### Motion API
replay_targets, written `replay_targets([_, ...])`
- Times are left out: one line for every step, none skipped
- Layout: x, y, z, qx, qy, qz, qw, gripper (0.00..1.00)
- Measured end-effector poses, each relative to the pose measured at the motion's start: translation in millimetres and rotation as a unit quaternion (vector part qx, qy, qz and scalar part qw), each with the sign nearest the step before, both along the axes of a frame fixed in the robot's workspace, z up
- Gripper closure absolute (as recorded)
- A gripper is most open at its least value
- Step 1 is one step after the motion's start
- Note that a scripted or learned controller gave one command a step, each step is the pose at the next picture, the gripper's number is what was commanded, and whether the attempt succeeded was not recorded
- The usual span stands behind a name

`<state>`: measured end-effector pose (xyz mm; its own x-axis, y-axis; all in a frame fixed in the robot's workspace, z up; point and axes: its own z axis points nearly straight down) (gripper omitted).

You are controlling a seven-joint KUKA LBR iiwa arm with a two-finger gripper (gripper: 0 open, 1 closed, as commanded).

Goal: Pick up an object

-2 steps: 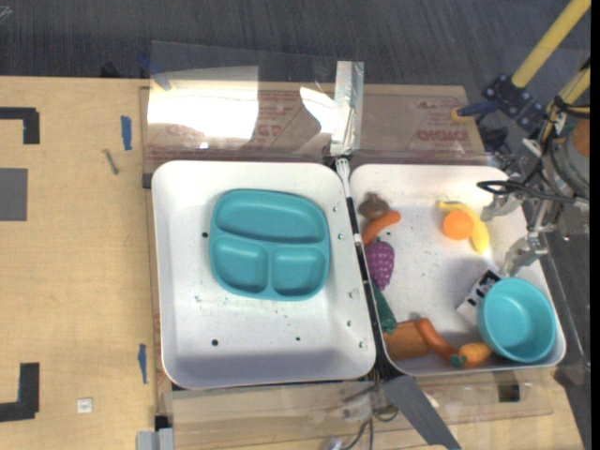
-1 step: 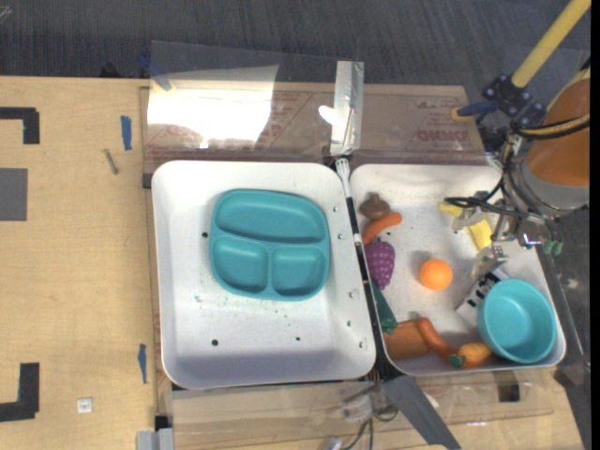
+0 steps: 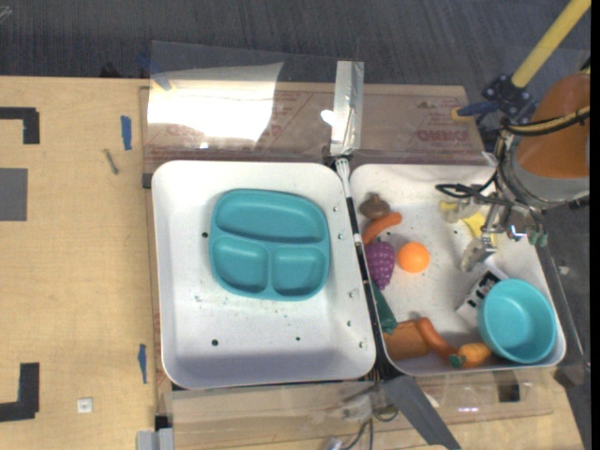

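The right bin (image 3: 441,181) holds toy food: an orange ball (image 3: 412,257), purple grapes (image 3: 380,262), an orange carrot-like piece (image 3: 382,224) and a brown piece (image 3: 373,204) by its left wall. My gripper (image 3: 486,240) hangs over the bin's right side, right of the ball and above a teal bowl (image 3: 516,320). A yellow object (image 3: 471,223) lies partly under the gripper. A black-and-white item (image 3: 477,292) rests against the bowl's left rim. I see nothing clearly held.
A teal divided plate (image 3: 270,243) sits in the left bin (image 3: 187,326). Brown and orange toy pieces (image 3: 415,337) and a small carrot (image 3: 472,352) lie along the right bin's front wall. The grey arm with its orange band (image 3: 555,153) comes in from the right.
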<state>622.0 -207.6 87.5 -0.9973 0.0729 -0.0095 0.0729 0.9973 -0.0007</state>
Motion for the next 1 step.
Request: replay_targets([4.5,1.1,15.1,-0.002,-0.007,0.001,1.0,1.0])
